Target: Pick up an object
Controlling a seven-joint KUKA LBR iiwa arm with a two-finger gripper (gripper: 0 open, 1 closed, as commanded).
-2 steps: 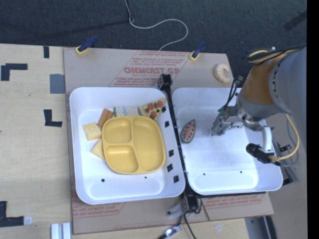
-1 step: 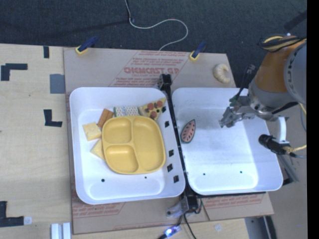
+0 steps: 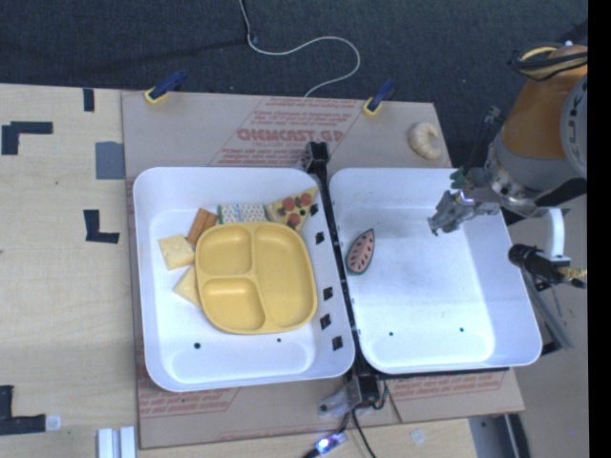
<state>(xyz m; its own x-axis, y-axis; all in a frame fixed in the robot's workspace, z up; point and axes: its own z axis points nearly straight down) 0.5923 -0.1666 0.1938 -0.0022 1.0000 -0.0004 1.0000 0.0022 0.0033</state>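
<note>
1. Gripper [image 3: 443, 219] hangs over the right bin [image 3: 477, 342], near its far right corner, arm entering from the right side.
2. Nearest object: a small leaf-shaped piece, pinkish with dark specks [image 3: 360, 251], lying flat on the right bin floor, to the gripper's left and a little nearer the camera, close to the divider between the bins. Judged the likely pick target, since it lies alone with open floor around it.
3. Beyond it to the left, in the left bin [image 3: 153, 256]: yellow compartment plate [image 3: 256, 277] with toy food pieces [image 3: 191, 246] crowded along its far and left edges. Crowding would make a clean grasp harder there.
4. Finger spread: cannot tell at this resolution. Nothing visible between the fingertips; no contact with the bin or any object seen.
</note>
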